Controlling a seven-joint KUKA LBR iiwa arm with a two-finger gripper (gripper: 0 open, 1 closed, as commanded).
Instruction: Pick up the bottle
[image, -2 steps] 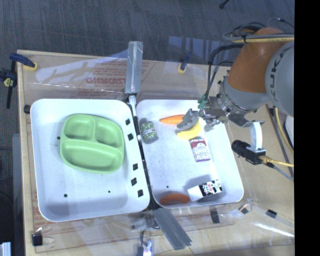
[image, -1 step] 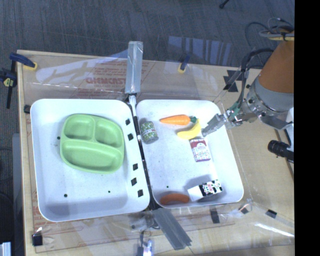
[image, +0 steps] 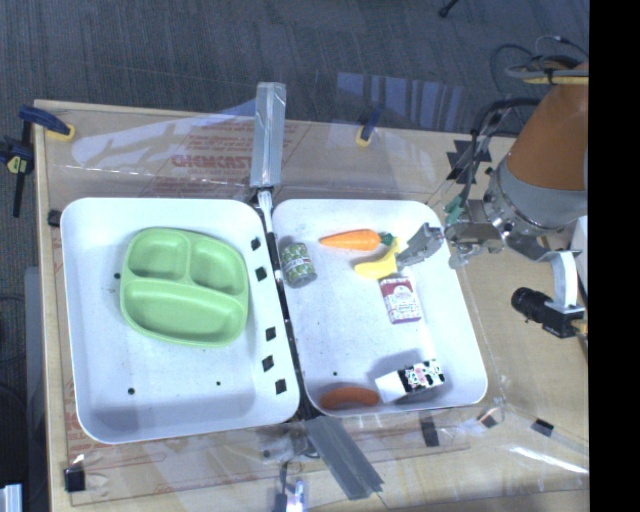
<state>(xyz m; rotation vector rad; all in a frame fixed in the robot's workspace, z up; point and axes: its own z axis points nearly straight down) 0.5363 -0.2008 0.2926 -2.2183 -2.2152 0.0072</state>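
Risky from here: gripper (image: 425, 243), grip state impossible to tell, crowding the banana (image: 373, 264) just beside it, with the bottle (image: 400, 299) lying flat right below that banana.

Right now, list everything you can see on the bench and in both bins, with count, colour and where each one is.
bins: two, white, side by side on the bench; left bin, right bin
divided plate: one, green, in the left bin
small jar: one, green and white, lying at the right bin's left edge
carrot: one, orange with a green tip, far part of the right bin
banana: one, yellow, just below the carrot
bottle: one, red label with a white cap, lying mid right bin
sausage: one, reddish brown, near edge of the right bin
carton: one, white with black patches, near right corner of the right bin
clamps: blue and yellow, at the bench's far left
arm: one, grey and orange, at the right
gripper: grey, over the right bin's far right side
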